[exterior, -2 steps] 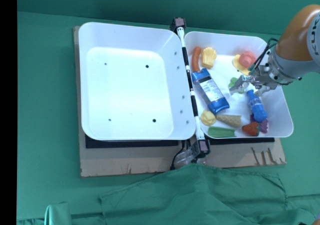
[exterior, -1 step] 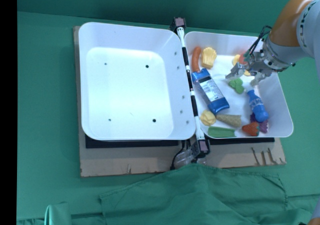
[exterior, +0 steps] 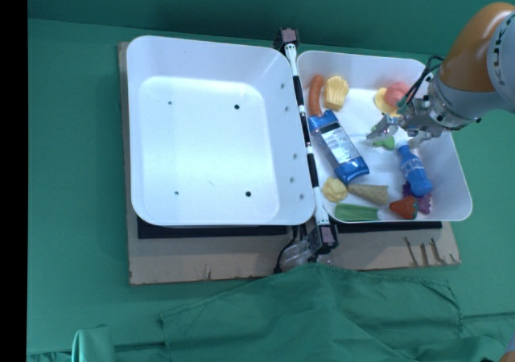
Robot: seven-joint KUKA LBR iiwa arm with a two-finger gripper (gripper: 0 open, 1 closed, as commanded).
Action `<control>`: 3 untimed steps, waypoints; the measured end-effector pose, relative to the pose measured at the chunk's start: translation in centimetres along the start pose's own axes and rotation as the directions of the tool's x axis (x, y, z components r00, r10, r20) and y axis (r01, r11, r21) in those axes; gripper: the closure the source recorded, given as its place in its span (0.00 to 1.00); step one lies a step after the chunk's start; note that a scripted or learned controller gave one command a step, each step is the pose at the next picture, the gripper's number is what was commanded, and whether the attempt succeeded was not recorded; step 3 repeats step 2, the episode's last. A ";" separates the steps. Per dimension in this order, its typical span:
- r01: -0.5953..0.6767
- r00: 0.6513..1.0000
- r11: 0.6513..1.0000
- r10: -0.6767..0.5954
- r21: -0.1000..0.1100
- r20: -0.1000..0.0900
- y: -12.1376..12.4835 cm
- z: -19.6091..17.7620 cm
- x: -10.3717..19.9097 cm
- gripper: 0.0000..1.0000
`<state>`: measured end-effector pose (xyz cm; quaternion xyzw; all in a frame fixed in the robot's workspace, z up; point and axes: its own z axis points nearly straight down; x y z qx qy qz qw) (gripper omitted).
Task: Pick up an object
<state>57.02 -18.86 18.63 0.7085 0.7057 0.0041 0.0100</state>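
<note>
You see the tool (exterior: 392,134) low in the right bin (exterior: 451,211), its fingers spread with nothing between them, a small green object (exterior: 389,143) just under their tips, the blue bottle (exterior: 414,169) just beside it toward you, and the blue packet (exterior: 339,146) to its left.

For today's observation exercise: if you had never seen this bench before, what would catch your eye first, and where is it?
First comes the arm's orange band at the right edge, above the gripper that hangs low over the right bin. Next comes that bin's bright jumble of toy food around a blue packet and a blue bottle. The left bin is a big white shape beside it.
</note>
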 end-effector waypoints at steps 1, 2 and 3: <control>0.000 1.000 1.000 0.000 -0.002 0.002 -1.4 0.0 0.3 0.00; 0.001 1.000 1.000 -0.001 -0.003 0.001 -2.7 -0.1 0.0 0.00; 0.001 1.000 1.000 -0.001 -0.003 0.001 -2.7 -0.1 0.0 0.00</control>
